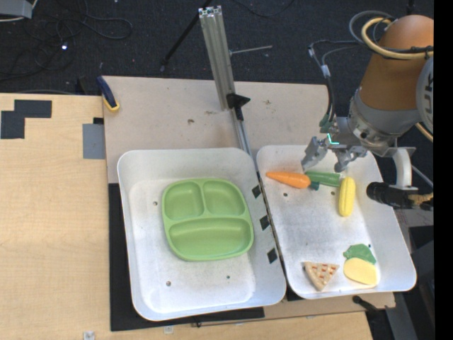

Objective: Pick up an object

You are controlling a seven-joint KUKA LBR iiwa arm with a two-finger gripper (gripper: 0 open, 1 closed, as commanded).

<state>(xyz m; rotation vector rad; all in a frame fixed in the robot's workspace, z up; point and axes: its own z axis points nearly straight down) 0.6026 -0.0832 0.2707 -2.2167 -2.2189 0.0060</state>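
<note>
Gripper (328, 158) hangs over the far edge of the right bin (311, 222), 2 fingers spread apart with nothing between them. Grey arm (393, 62) with orange band reaches in from the right.

Right bin, 4 items:
- Toy carrot (289, 179), orange with a green top, lying across the far left part, just below and left of the gripper. Green end points toward the gripper side.
- Toy corn cob (346, 196), yellow, lying lengthwise just right of the carrot's green end, near the gripper.
- Toy pizza slice (320, 274), near corner, flat on the bin floor.
- Yellow toy fruit with green leaf (361, 265), just right of the pizza slice, close but apart.

Left bin (141, 275), 1 item:
- Green divided plate (207, 218), 3 compartments, sitting roughly centred, all compartments bare.

The 2 bins sit side by side, touching along the inner edges, with black clips (263, 222) along the seam.

Desk (163, 112): pale board under the bins, scuffed. A metal post (219, 55) rises from behind the bins. A blue and yellow tool (108, 94) lies at the far left corner. A light wood panel (49, 218) adjoins on the left. Dark floor (127, 27) with cables beyond.
</note>
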